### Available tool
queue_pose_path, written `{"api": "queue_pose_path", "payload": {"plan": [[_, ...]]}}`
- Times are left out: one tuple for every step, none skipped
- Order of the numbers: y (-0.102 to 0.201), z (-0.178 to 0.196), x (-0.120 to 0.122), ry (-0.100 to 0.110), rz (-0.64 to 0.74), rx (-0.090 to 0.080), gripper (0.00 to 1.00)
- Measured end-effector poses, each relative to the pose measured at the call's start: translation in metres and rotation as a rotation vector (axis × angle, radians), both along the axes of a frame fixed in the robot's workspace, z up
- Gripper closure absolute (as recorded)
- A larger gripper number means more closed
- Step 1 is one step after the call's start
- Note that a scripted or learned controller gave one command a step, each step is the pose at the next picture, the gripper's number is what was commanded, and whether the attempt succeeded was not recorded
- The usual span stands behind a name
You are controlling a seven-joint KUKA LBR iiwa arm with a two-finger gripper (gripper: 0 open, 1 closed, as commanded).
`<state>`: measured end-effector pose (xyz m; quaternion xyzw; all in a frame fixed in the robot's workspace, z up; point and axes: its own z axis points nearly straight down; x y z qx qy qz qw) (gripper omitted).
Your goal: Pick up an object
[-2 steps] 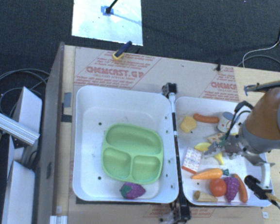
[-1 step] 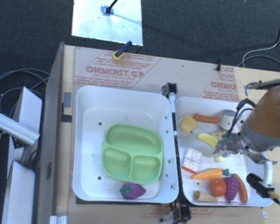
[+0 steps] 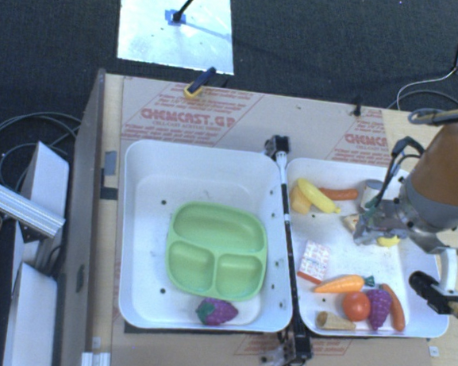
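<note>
The gripper (image 3: 374,228) hangs low in the right bin (image 3: 421,314), near its back. A small yellow bit (image 3: 388,241) peeks out just beside the gripper's tip. It is too hidden to tell if the two touch, and the view is too blurry there to show whether the jaws are spread or pressed together.

The arm (image 3: 446,181) comes in from the right side. Its orange band sits above the grey wrist, and the wrist points down into the bin.

A banana (image 3: 315,196) lies just to the left of the gripper, with an orange chili (image 3: 340,193) touching it. Nearer the front lie a red-and-white card (image 3: 314,261), a carrot (image 3: 340,284), a tomato (image 3: 355,306), purple grapes (image 3: 378,305) and a sausage (image 3: 396,307), all close together.

The left bin (image 3: 147,211) holds a green tray (image 3: 217,249). A purple toy (image 3: 217,312) lies at the tray's front edge.
</note>
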<state>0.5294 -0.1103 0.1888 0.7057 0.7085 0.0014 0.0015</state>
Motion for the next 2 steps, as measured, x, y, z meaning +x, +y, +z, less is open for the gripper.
{"api": "queue_pose_path", "payload": {"plan": [[-0.0583, -0.0080, 0.0798, 0.001, -0.001, -0.001, 1.00], [-0.0580, -0.0080, 0.0799, 0.002, 0.000, -0.001, 0.00]]}}
